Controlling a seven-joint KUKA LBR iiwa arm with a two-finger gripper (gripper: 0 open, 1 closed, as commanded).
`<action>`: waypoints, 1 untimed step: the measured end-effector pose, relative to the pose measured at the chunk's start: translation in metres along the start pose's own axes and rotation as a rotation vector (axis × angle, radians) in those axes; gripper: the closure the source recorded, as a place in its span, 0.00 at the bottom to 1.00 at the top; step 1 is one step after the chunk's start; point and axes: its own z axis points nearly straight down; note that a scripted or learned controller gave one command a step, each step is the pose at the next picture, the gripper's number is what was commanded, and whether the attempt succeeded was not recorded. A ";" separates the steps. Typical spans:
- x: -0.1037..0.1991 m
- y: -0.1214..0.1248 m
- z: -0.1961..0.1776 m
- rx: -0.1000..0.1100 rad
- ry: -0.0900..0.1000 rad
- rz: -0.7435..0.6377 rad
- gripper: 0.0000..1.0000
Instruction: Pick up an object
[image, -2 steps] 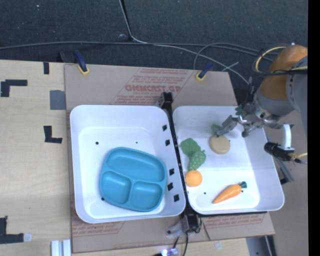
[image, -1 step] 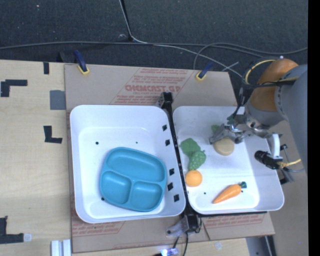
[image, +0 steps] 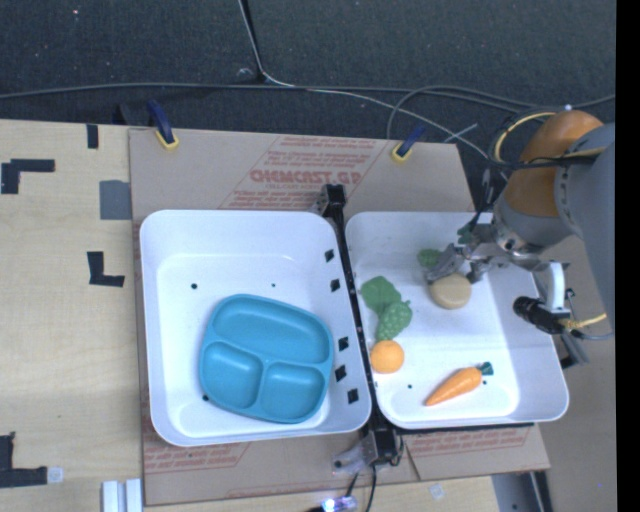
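Nearest you, low in the camera view: a toy carrot (image: 457, 385), orange with a green stub, lying at a slant on the floor of the right bin (image: 535, 400), well below the pincer (image: 462, 262) and a little to its left. An orange ball (image: 386, 356) sits further left of the carrot, close to the divide between the two bins.

Your pincer is down inside the right bin, upper half, at the end of the grey arm (image: 585, 205) with its orange band (image: 560, 150) coming in from the right. You cannot tell from this angle whether it is open or closed; the metal parts at its tip blur together. Directly under its tip, touching or just beside it, lies a pale beige round piece (image: 450, 292), potato-like. A small green scrap (image: 432, 258) shows just to the pincer's left, partly covered by the metal. Whether either piece is actually gripped cannot be told.

Left of the pincer and slightly lower: two green leafy toys (image: 386, 306), one above the other, touching, near the bin's left wall.

Well to the pincer's left, the left bin (image: 170, 240) holds a blue sectioned tray (image: 265, 357), three compartments, sitting flat and turned a little.

Both bins rest on a brown cardboard sheet (image: 300, 175) held by two blue-and-yellow clamps (image: 162, 128) at its far edge, on the light wooden table (image: 55, 300). Beyond the pincer, cables (image: 330, 92) trail over dark carpet.
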 end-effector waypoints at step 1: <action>0.009 0.006 -0.050 -0.002 0.002 0.002 1.00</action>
